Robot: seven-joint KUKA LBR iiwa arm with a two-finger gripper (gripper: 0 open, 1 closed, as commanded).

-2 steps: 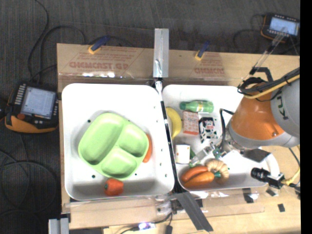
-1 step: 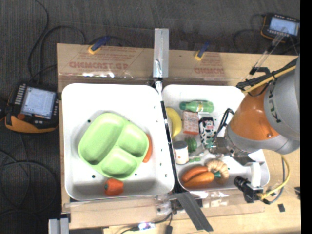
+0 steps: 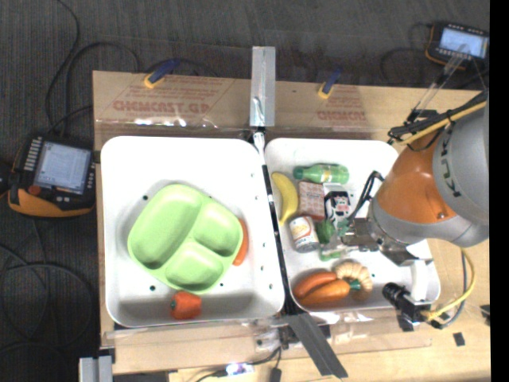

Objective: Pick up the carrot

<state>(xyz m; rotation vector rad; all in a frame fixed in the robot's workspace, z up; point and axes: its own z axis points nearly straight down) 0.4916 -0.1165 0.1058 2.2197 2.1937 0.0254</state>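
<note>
The arm hung over the right bin [image 3: 334, 148], its gripper [image 3: 343, 241] low among the clutter beside a small can [image 3: 302, 232] and a green bottle [image 3: 320, 173]; whether it was open or closed could not be told. The carrot [image 3: 241, 243] lay in the left bin [image 3: 119, 213], tucked against the green tray [image 3: 184, 235]. This looked like the approach stage; the next move called for crossing the divider to reach it.

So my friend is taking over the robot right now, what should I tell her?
Gripper: low in the right bin, among the food; I can't tell whether it is open or shut.
Carrot: in the left bin, mostly tucked under the right edge of the green tray, a thin orange strip showing.
Done: nothing yet, the carrot is not picked up.
Left: move over to the left bin, grasp the carrot, lift it.
</note>
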